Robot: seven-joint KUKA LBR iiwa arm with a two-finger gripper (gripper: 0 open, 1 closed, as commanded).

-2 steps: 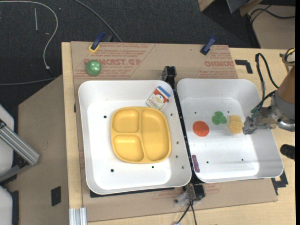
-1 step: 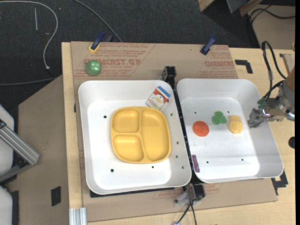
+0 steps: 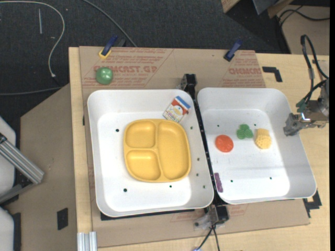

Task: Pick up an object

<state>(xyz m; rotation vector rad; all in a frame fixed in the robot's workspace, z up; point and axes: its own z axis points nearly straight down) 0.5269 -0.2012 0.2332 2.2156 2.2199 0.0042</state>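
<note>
A green ball is seen on the bench, far to the left of the gripper and outside both bins. In the left bin, well away from the gripper, a yellow divided plate is laid, with a small carton at its top edge. In the right bin, an orange round toy, a green toy and a yellow toy corn are lined up. The corn is nearest, just left of the gripper. Nothing is held.

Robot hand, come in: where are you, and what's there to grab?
Hand at right bin's right rim, holding nothing seen. Orange piece, green piece, yellow piece lie loose in that bin. Nothing between hand and pieces.
</note>
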